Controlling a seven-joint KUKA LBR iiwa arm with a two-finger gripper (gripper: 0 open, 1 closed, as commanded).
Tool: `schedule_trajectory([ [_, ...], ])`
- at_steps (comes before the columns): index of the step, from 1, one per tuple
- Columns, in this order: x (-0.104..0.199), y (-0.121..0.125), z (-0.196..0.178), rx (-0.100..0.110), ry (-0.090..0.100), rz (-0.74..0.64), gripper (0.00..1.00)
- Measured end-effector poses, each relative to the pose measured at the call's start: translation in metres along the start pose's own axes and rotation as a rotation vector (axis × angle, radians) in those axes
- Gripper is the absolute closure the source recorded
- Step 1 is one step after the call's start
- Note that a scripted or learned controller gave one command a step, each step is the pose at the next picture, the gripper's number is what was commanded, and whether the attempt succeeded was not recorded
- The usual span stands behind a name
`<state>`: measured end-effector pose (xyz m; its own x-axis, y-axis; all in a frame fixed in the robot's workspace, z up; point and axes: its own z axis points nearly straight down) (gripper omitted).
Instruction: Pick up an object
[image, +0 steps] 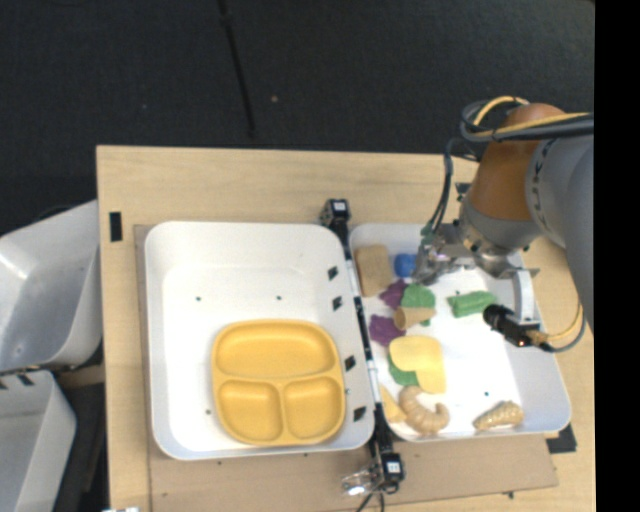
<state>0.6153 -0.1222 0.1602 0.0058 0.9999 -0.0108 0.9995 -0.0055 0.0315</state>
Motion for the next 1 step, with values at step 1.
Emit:
schedule_trajectory([
  [1, -0.0021, 0.0014, -0.0109, -0.008, -0.004, 0.000, 1.00],
])
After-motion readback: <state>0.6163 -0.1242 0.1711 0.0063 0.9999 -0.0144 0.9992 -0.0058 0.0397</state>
